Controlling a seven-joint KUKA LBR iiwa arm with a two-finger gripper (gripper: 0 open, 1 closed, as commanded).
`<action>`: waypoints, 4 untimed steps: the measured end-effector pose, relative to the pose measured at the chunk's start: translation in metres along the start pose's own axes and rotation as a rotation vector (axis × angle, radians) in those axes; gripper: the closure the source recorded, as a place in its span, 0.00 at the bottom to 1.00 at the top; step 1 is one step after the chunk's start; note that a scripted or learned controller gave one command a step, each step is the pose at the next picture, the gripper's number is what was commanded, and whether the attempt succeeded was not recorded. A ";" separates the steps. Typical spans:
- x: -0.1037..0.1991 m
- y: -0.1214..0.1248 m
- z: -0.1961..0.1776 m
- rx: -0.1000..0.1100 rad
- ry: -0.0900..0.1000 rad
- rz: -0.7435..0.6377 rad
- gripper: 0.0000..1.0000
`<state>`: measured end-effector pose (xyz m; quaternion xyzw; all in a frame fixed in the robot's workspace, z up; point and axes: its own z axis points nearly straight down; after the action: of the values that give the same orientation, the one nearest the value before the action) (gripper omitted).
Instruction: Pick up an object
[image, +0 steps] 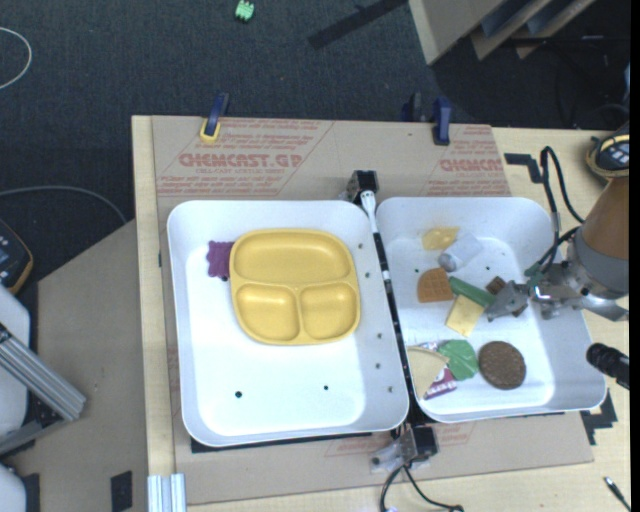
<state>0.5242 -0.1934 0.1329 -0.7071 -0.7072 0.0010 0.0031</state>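
A cluster of small objects lies mid-bin in the right bin (520, 215): a green piece (467, 290), a yellow wedge (463, 316) and an orange-brown slab (434, 286). The hand (505, 299) sits low just beside the green piece, probably lining up a grasp; whether it is spread or pinching, I cannot tell. The yellow tray (295, 284) fills the left bin's (200, 330) far half.

the brown protective sheet (300, 150) covering the bench carries red print: "chemcast gp" reads across it above the left bin, with smaller lines beneath too fine to read. the same red lettering (468, 162) starts again above the right bin, partly cut off.
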 end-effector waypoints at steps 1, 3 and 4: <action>0.001 0.000 0.051 0.000 0.000 0.000 0.00; 0.001 0.008 -0.007 -0.012 -0.006 -0.001 1.00; 0.002 0.014 -0.052 -0.013 -0.006 -0.002 1.00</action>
<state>0.5391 -0.1917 0.1848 -0.7064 -0.7078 -0.0013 -0.0037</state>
